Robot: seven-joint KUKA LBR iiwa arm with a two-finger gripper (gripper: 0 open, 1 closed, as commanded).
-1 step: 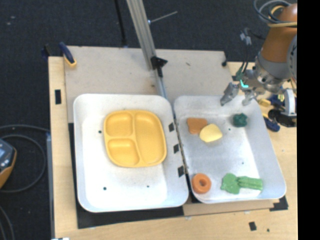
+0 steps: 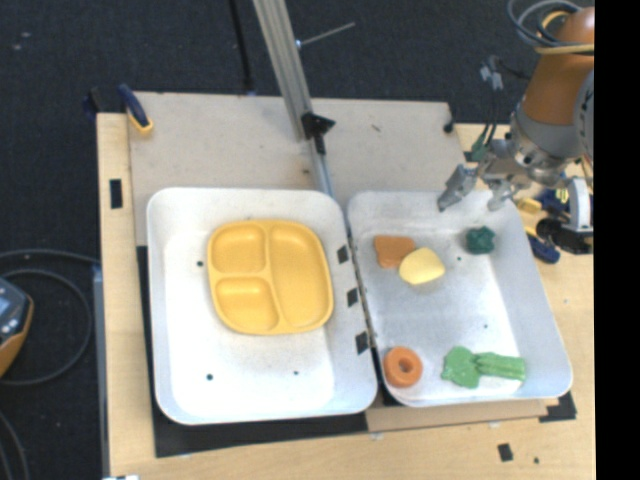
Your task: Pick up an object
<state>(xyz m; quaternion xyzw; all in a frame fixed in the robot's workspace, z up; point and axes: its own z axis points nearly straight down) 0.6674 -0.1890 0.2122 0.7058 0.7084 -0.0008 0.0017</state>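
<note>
The gripper [image 2: 471,189] hung open, holding nothing, near the small green toy [image 2: 481,239] — light, hard-looking, best pinched across its middle.

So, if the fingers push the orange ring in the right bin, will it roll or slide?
The orange ring lies flat, so it would probably slide, not roll. It looks small and light. It sits near the right bin's front wall, which may stop it.

the gripper [image 2: 472,190] hangs open over the right bin's [image 2: 530,298] far edge, nothing between its fingers. just beside it lies a dark green piece [image 2: 481,239]; farther off, a yellow piece [image 2: 422,267].
</note>
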